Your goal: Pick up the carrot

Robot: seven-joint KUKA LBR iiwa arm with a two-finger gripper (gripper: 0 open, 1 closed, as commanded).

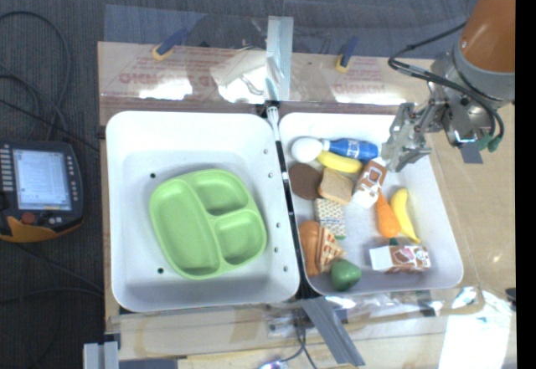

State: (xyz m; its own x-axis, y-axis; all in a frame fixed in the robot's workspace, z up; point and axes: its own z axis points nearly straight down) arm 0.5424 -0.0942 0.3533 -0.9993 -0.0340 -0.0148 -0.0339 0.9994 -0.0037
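Two shallow white bins sit side by side on the bench: the left bin [126, 217] bears one green divided plate [208, 223] with three compartments, and the right bin [444, 254] is crowded with toy food. The arm [494, 20] reaches in from the right, its orange band high in the corner, and its gripper [405, 141] hangs over the right bin's upper right part, above the food. The fingers [394, 140] look slightly apart with nothing seen between them, touching no item as far as the view shows. In the right bin, counted: one blue bottle [353, 147] with a white end lying along the top, two yellow bananas, one [340, 162] just below the bottle and one [404, 213] near the right wall, one small carton [369, 183] beside the gripper's tips, one boxed snack [400, 258] at the lower right, one brown bread slice [335, 186], one pizza slice [328, 250], and one green vegetable [344, 275] at the bottom. The single carrot [386, 218] lies mid-bin, orange, touching the right-hand banana's left side, below the carton.
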